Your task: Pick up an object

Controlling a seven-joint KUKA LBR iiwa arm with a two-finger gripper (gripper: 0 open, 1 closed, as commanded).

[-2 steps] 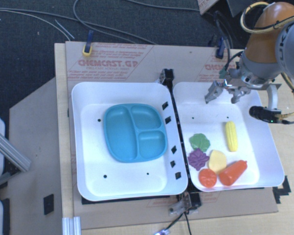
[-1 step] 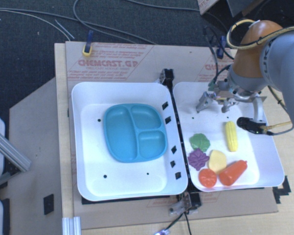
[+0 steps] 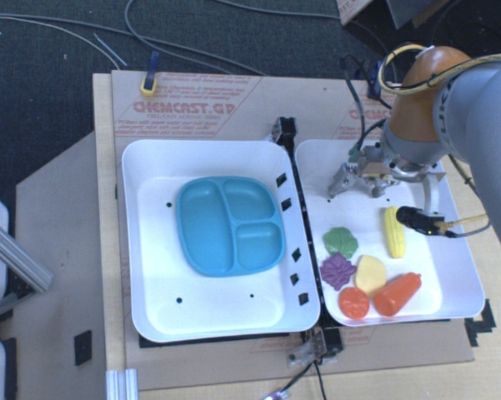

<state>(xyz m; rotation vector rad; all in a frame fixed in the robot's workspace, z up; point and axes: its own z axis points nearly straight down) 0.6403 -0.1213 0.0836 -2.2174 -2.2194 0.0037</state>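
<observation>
Several toy foods lie in the near half of the right bin (image 3: 458, 294): a yellow corn cob (image 3: 393, 232), a green leafy piece (image 3: 340, 241), a purple grape bunch (image 3: 337, 269), a pale yellow piece (image 3: 370, 273), a red tomato (image 3: 354, 303) and an orange-red carrot-like piece (image 3: 398, 293). My gripper (image 3: 361, 185) hangs over the far half of that bin, behind the green piece and left of the corn. Its fingers stand open and hold nothing.
The left bin (image 3: 150, 307) holds a blue divided tray (image 3: 229, 223) in its middle. A black divider (image 3: 293, 215) runs between the two bins. The grey arm (image 3: 475, 115) comes in from the right over the right bin's far corner.
</observation>
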